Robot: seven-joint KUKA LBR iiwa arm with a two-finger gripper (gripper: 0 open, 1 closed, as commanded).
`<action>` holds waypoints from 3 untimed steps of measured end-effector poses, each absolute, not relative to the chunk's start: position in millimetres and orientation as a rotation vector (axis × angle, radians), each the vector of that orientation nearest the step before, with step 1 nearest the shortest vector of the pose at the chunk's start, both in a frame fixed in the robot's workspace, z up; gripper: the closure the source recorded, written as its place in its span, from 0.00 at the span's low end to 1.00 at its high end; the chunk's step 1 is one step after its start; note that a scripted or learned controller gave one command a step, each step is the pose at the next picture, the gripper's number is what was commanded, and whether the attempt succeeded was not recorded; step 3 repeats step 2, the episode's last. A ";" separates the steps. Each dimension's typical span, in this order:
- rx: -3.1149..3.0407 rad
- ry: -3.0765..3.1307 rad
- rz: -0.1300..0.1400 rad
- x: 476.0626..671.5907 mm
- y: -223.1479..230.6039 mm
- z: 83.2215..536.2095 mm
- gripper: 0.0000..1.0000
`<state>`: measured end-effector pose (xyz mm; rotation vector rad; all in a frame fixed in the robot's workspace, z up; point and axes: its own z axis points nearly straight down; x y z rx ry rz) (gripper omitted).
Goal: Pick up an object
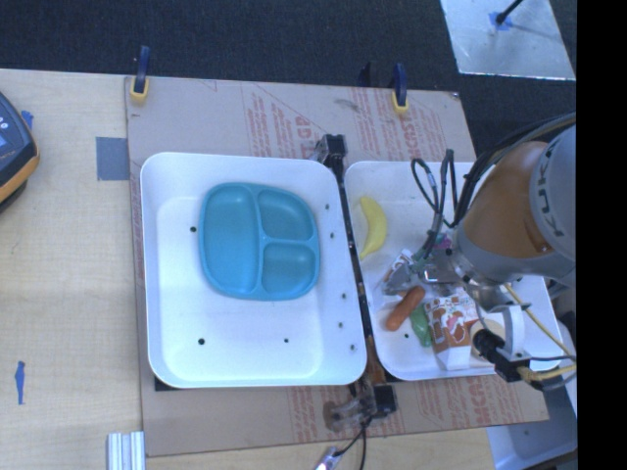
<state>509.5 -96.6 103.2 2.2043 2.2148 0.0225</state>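
In the right bin (392,360) lie a yellow banana (372,225), an orange-red carrot or sausage (404,307), a green piece (420,327) and a white-and-brown packet (452,329). My gripper (404,274) reaches down into this bin from the right, its tips just above the upper end of the orange-red piece and below the banana. The grey arm with its orange band (505,209) covers the bin's right part. Nothing is visibly held.
The left bin (171,351) holds a blue divided plate (260,240) in its upper middle. Cables (436,189) hang beside the wrist. A dark clamp (333,149) sits between the bins at the far edge. A device (15,155) lies at the bench's left.
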 end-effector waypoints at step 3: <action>2.198 2.206 0.030 504.5 -96.4 103.5 0.00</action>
